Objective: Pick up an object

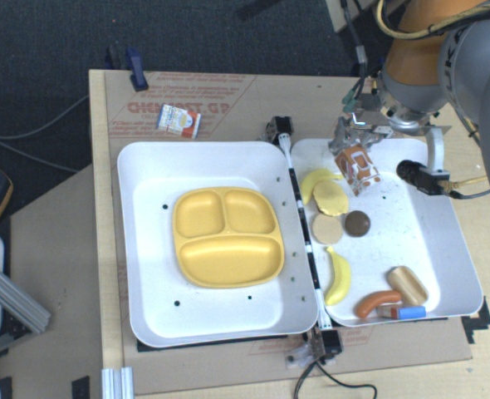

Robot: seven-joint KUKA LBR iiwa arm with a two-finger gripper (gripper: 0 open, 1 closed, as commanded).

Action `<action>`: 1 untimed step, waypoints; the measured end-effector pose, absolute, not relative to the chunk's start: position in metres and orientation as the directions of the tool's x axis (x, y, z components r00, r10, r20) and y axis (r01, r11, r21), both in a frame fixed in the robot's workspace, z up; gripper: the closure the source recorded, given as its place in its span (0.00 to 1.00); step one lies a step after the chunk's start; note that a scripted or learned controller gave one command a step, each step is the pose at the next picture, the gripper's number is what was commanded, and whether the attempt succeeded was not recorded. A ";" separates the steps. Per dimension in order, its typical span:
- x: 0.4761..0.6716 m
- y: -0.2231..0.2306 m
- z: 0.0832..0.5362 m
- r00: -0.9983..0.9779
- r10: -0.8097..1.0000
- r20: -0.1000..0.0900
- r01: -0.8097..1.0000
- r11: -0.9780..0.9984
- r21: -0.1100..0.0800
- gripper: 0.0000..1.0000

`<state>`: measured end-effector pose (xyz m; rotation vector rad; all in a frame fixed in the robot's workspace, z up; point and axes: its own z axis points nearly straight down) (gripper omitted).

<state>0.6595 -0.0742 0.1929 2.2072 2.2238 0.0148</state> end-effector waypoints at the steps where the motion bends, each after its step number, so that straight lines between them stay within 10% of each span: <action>1: 0.627 -0.023 0.192 -0.005 1.000 0.003 1.000 0.005 -0.003 1.00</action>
